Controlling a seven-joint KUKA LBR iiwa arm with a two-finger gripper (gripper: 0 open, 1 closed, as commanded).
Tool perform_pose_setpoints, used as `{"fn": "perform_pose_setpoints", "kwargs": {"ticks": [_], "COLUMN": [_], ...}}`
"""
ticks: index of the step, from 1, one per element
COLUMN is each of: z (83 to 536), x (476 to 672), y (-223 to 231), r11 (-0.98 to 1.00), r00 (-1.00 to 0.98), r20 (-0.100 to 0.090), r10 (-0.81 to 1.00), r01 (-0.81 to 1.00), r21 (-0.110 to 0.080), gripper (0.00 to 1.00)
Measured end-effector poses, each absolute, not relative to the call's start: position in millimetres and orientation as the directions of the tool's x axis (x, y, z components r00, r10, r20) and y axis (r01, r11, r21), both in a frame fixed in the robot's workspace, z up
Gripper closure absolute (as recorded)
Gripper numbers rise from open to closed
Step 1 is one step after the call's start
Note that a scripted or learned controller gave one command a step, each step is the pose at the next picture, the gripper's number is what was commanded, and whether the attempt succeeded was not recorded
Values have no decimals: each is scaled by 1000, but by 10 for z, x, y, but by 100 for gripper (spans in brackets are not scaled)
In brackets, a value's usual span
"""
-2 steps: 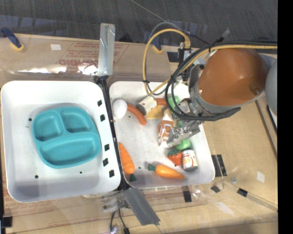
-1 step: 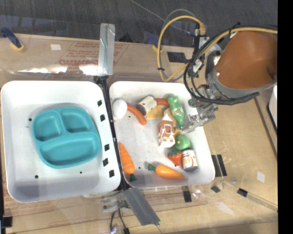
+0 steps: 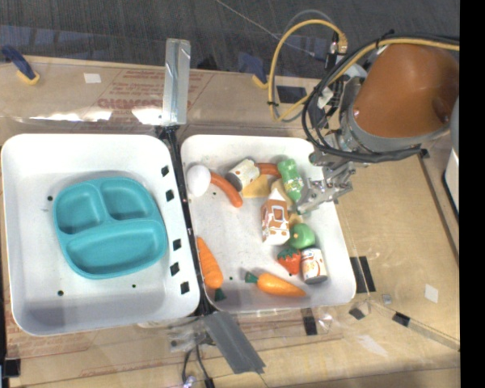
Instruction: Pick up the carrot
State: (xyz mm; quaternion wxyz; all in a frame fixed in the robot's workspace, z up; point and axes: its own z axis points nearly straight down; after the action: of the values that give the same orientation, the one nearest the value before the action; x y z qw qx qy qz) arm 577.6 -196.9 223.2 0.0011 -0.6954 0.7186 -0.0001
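Note:
An orange carrot (image 3: 280, 285) with a green stub lies near the front edge of the right bin (image 3: 250, 245). A second orange carrot-like piece (image 3: 209, 263) rests against that bin's left wall. My gripper (image 3: 322, 187) hangs over the right bin's far right side, beside a green toy vegetable (image 3: 291, 179) and well behind the carrot. The orange-banded wrist (image 3: 404, 87) rises above it.
The right bin also holds a white egg (image 3: 198, 179), a red sausage (image 3: 225, 189), a small carton (image 3: 276, 221), a strawberry (image 3: 289, 260), a can (image 3: 312, 266) and other toy food. A teal divided plate (image 3: 109, 225) lies in the left bin (image 3: 24, 217).

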Motion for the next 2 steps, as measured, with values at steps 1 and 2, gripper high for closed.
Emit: {"fn": "perform_pose_setpoints", "kwargs": {"ticks": [1, 2], "z": [2018, 2001], "x": [6121, 6569], "y": [-2095, -2092], "r11": [6, 95], "r00": [-6, -95], "r20": [-3, -2], "r10": [-1000, -995], "r01": [-1000, -995], "r21": [0, -2], "gripper": [100, 100]}}
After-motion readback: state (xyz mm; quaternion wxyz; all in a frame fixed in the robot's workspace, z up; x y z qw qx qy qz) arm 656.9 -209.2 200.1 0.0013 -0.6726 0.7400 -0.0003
